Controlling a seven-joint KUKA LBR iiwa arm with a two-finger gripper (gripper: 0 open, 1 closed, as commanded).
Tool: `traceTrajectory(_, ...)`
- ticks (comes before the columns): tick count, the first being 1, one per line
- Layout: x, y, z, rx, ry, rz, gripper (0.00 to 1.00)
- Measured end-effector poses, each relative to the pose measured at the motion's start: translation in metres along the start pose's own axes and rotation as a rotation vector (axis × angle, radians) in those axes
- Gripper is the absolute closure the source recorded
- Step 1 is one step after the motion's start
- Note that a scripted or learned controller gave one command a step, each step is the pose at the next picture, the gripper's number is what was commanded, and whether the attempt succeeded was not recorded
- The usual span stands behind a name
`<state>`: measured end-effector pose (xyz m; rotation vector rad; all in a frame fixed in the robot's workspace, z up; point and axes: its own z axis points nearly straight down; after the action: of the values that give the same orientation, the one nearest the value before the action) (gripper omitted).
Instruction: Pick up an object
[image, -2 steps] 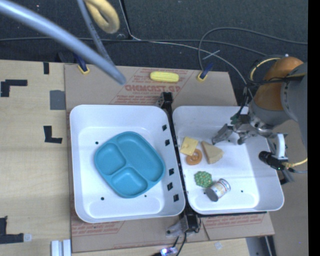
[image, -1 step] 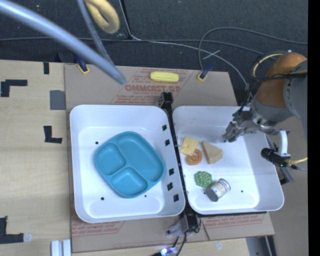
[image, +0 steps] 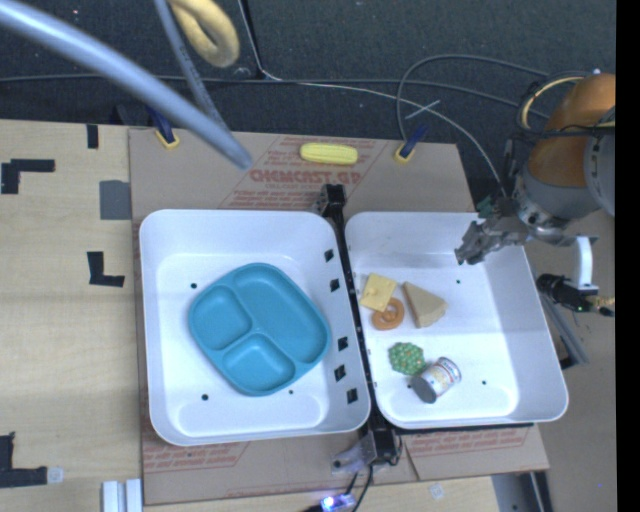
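Note:
The right bin (image: 500, 300) holds a yellow cheese block (image: 378, 292), an orange round piece (image: 389, 316), a tan wedge (image: 424, 304), a green knobbly object (image: 406, 356) and a small tin can (image: 438, 379) lying on its side. My gripper (image: 478, 243) hangs over the right bin's far right part, above and to the right of the tan wedge, well apart from every object. Nothing shows between its fingers.
The left bin (image: 165, 300) contains a blue divided plate (image: 259, 327). A yellow banana-like object (image: 328, 154) lies on the cardboard behind the bins. Cables run across the back, and a black divider separates the two bins.

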<state>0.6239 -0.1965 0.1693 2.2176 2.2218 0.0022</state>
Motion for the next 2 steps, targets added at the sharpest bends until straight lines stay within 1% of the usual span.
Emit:
traceTrajectory(1, 0.001, -0.007, -0.059, -0.002, -0.001, 0.001, 1.0)
traceTrajectory(2, 0.001, -0.007, -0.069, 0.002, 0.0, 0.0, 1.0)
